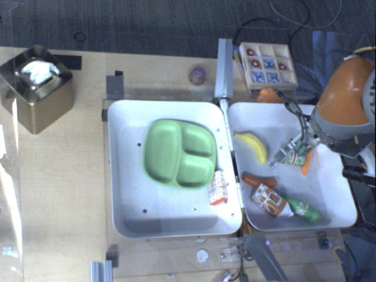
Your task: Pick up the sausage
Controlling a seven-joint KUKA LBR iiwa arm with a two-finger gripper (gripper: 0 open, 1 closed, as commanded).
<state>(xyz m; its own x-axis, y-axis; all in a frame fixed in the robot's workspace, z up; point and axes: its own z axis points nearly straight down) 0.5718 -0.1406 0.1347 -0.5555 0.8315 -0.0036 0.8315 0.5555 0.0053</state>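
Observation:
The sausage (259, 181), short and red-brown, lies in the right bin (335, 187) near its left wall, just below a yellow banana (252, 145). A brown and white carton (270, 200) touches its lower right end. My gripper (288, 153) hangs over the middle of the right bin, up and to the right of the sausage and apart from it. A small green and red item (299, 156) sits right at the gripper, and I cannot make out whether it is held.
An orange carrot (305, 164) and a green bottle (303, 210) also lie in the right bin. The left bin (126, 175) holds a green divided plate (179, 153) and a small red and white carton (218, 188). A tic-tac-toe board (267, 65) lies behind the bins.

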